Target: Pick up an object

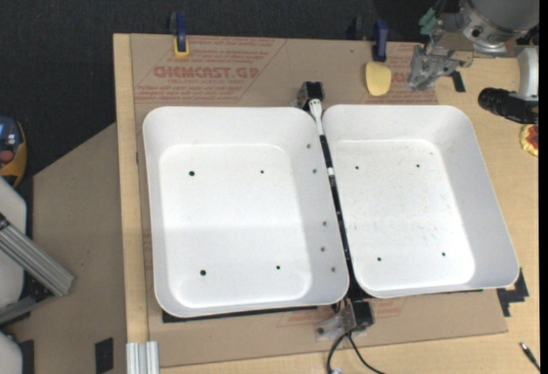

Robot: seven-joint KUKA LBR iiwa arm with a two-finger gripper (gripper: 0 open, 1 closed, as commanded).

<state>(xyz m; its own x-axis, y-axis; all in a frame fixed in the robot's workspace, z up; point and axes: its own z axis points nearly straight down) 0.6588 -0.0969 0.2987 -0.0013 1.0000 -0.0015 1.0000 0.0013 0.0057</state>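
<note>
The arm enters from the upper right, its orange band at the top edge of the view. The claw (428,71) hangs above the brown board (223,73), beyond the far rim of the right bin (479,150), near that bin's far right corner. Its metal fingers point down toward the board; how far they are parted cannot be told from this view, and nothing is seen between them.

A small pale yellow object (378,78) lies on the board just left of the claw, apart from it, and just beyond the far left corner of the right bin. It is outside both bins.

The left bin (163,192) and the right bin sit side by side on the board, their inner rims touching along a dark strip (330,184) that runs between them. Each bin floor shows four small dark dots.

Two blue clamps (179,28) (380,38) grip the far edge of the board. A black cable fitting (355,317) sits at the near end of the seam between the bins. The board rests on the counter (522,218).
</note>
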